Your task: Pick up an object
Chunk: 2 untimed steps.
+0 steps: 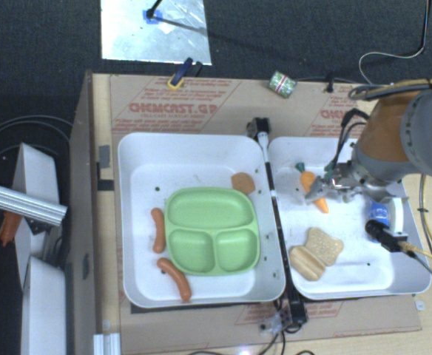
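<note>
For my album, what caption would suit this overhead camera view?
Robot arm's gripper down at a toy carrot in the right bin; a green divided plate sits in the left bin.

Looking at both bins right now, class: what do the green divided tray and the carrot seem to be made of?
Green divided tray: probably moulded plastic, smooth with a soft sheen, one even colour and rounded compartment edges. Carrot: likely a plastic toy, uniformly bright orange with a green top, though too small to be sure.

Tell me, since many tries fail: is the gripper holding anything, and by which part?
It cannot be told. The gripper sits down over the toy carrot in the right bin, hiding any contact.
</note>
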### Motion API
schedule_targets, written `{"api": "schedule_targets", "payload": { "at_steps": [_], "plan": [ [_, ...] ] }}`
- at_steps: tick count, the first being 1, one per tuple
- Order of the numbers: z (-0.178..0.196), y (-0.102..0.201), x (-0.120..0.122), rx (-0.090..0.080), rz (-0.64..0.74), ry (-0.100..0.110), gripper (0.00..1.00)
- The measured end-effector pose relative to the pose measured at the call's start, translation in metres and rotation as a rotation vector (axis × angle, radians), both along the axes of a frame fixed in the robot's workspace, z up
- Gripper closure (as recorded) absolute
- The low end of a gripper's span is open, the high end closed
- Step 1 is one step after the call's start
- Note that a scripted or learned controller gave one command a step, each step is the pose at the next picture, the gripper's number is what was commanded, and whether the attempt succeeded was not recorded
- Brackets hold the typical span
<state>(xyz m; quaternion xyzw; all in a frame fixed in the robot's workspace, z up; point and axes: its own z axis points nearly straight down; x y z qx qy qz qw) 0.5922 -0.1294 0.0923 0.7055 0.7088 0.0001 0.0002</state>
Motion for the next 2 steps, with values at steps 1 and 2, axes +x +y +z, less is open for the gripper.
{"api": "schedule_targets", "payload": {
  "at_steps": [1,2],
  "plan": [
    [0.011,0.000,0.001,0.000,0.002,-0.002,1.00],
    [0.093,0.118,-0.014,0.003,0.001,-0.004,1.00]
  ]
}}
